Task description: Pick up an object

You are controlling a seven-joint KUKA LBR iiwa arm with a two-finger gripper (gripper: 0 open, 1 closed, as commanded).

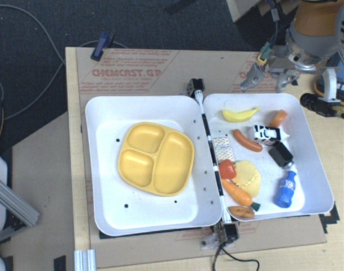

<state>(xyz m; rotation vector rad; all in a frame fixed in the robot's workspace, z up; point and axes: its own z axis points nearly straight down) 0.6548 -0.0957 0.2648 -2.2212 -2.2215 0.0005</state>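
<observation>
The metal end effector (270, 77), fingers spread and holding nothing, hangs above the table beyond the right bin (313, 151), where a curved banana (239, 114), glossy sausage (247, 140), tapered carrot (236, 191) and blue bottle (285, 189) lie.

Two white bins (104, 208), smooth glossy plastic, on matt brown cardboard-looking board (160, 66). In left bin, yellow divided plate (156, 158), smooth semi-gloss plastic. Right of plate: toy foods incl. shiny plastic banana (238, 114), blue glossy bottle (285, 189). Gripper (269, 79) above looks dull grey metal.
</observation>
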